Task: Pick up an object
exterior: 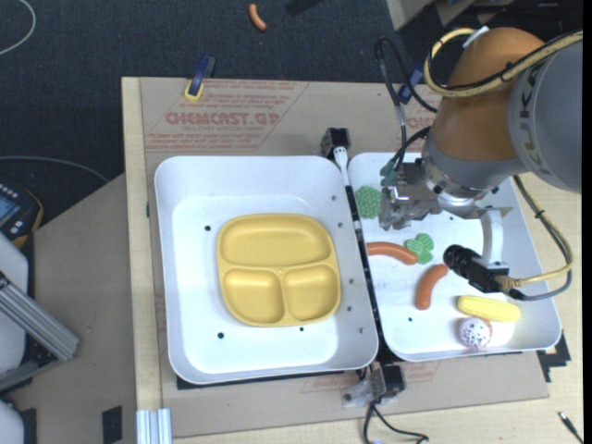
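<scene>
Left bin [176, 248]: holds a yellow divided plate [277, 268], flat, three compartments up, its long side running roughly left-right.
Right bin [536, 317]: far rim and upper right corner covered by the arm; only the left and near parts of the floor are readable.
Green piece, upper [368, 201]: partly hidden under the end effector; shape hard to make out.
End effector [400, 213]: low over the right bin's upper left area, pointing down; fingers lost in dark metal clutter, so I cannot tell if they are spread or pressed together, nor if anything sits between them.
Long sausage [392, 252]: orange-red, lying flat, long axis left-right with a slight downward tilt to the right; just below the end effector.
Green piece, lower [422, 244]: touching the long sausage's right end.
Short sausage [425, 286]: long axis tilted, upper end to the right.
Banana [487, 308]: yellow, lying near left-right, close to the near rim.
Speckled ball [475, 333]: just below the banana.
Arm [490, 91]: enters from the right, orange band uppermost, wrist bent down into the bin; cables loop around it.
</scene>
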